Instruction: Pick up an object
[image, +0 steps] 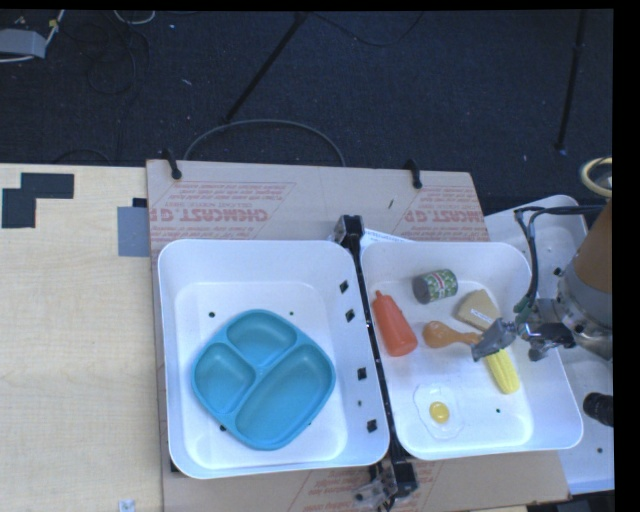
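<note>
My gripper hangs over the right side of the right bin, reaching in from the right edge. Its fingers stand open with nothing between them; one finger points down-left. Just below it lies a yellow corn cob. The left fingertip sits at the end of a brown drumstick. A tan wedge lies just up-left of the gripper. Farther left are a green can on its side and an orange bottle. A fried egg lies near the bin's front.
The left bin holds a blue divided plate. A black divider with clips runs between the two bins. Cardboard lies under both bins. Black cables loop beside the arm at the right.
</note>
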